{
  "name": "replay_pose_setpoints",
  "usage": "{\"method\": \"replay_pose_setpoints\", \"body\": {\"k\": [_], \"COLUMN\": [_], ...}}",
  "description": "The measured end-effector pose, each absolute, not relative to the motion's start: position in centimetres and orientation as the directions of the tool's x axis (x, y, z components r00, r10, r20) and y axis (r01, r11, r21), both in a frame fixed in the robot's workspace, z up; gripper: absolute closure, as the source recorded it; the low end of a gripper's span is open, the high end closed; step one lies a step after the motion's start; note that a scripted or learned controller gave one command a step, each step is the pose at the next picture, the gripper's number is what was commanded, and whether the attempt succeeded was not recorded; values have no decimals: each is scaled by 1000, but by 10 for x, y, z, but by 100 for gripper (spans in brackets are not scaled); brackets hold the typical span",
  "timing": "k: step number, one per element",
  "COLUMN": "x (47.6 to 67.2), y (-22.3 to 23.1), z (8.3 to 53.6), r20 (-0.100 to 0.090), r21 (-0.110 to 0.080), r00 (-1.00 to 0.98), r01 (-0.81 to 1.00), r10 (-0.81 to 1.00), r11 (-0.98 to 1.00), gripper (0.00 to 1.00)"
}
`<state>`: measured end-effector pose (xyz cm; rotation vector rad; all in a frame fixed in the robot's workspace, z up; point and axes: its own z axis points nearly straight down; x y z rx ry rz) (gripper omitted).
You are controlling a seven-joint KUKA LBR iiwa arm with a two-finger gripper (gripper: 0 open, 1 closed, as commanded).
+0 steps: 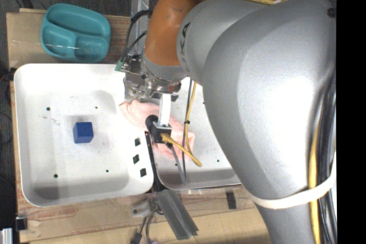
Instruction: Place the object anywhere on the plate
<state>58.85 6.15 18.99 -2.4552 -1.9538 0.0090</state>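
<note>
A small blue cube rests on the floor of the left white bin, left of its middle. A pale pink plate lies across the divide between the two bins and is mostly covered by the arm. The gripper hangs over the plate's upper left part, well to the right of the cube and apart from it. The grey arm with its orange band hides most of the right bin.
A teal divided tray sits on the wooden bench beyond the left bin's far corner. Yellow and black cables hang from the wrist over the plate and the right bin. Metal brackets stick out at the front edge.
</note>
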Motion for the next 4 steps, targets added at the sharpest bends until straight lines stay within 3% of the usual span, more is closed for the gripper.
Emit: {"method": "replay_pose_setpoints", "body": {"k": [1, 2, 3, 4], "x": [565, 628, 616, 563], "y": [111, 63, 36, 96], "z": [159, 192, 191, 191], "r20": [-2, 0, 0, -1], "r21": [-5, -2, -5, -4], "r00": [380, 178, 157, 174], "r01": [925, 984, 988, 985], "r10": [925, 984, 988, 985], "r11": [-380, -178, -157, -174], "gripper": [100, 100, 100, 100]}}
